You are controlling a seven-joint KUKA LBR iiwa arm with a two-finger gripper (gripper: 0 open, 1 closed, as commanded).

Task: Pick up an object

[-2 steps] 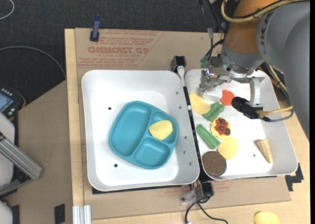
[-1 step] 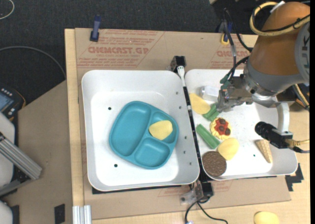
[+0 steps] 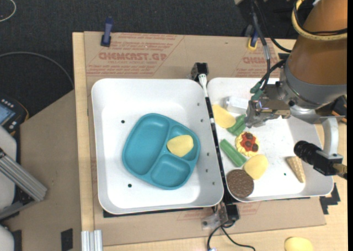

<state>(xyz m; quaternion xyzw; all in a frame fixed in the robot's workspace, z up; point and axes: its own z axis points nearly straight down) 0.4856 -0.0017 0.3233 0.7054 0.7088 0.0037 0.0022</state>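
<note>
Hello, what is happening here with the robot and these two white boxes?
A grey and orange robot arm reaches in from the right, and its gripper hangs low over the right bin, which holds toy food: a small pizza, green pieces, a brown cookie and an ice cream cone. Nothing is visibly held yet. The left bin holds a blue divided plate with a yellow piece on it.

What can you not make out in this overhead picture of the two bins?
- The hand: its mount covers the fingertips, so their state is unreadable.
- Green piece: upper end hidden under the hand.
- Yellow object: cut off by the bottom edge.
- Small item with red spots: too small to identify.
</note>
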